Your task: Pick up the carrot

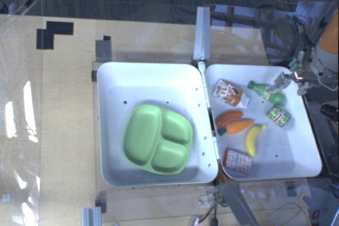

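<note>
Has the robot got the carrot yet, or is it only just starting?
Only starting. Nothing looks done: the carrot lies in the right bin, beside the banana. The gripper is over the bin's far right corner by the green bottle. Reaching, gripping and lifting the carrot are all left.

Bins: two, the left bin (106, 114) and the right bin (302, 161).
Tray (157, 138), green, divided: one.
Carrot (237, 126): one.
Sausage (228, 116): one.
Banana (253, 139): one.
Bottle (266, 92), green: one.
Cartons: two, one orange (229, 92), one red (238, 161).
Can (278, 116), green: one.
</note>
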Robot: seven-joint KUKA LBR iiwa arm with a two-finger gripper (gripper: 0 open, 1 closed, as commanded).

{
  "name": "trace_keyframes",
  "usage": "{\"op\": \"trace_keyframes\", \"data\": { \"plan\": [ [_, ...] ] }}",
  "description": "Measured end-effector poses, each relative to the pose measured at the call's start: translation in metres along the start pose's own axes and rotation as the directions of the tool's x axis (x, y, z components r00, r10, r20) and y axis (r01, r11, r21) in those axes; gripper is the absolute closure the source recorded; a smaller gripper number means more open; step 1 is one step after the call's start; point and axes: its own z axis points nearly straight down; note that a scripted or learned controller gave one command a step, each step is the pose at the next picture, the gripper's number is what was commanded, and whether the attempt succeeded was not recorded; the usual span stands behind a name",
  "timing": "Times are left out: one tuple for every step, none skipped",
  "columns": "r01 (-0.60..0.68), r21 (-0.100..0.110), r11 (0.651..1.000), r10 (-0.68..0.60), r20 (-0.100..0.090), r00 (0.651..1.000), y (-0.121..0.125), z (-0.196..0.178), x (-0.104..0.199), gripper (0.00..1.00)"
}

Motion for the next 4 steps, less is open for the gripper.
{"op": "trace_keyframes", "data": {
  "plan": [
    [0.136,0.000,0.991,-0.136,0.000,0.991,-0.030,0.057,0.064,0.00],
    [0.363,-0.008,0.932,-0.363,0.003,0.932,-0.047,0.107,0.106,0.00],
    [0.365,-0.017,0.931,-0.365,0.006,0.931,-0.043,0.094,0.107,1.00],
    [0.365,-0.017,0.931,-0.365,0.006,0.931,-0.043,0.094,0.107,0.00]
  ]
}}
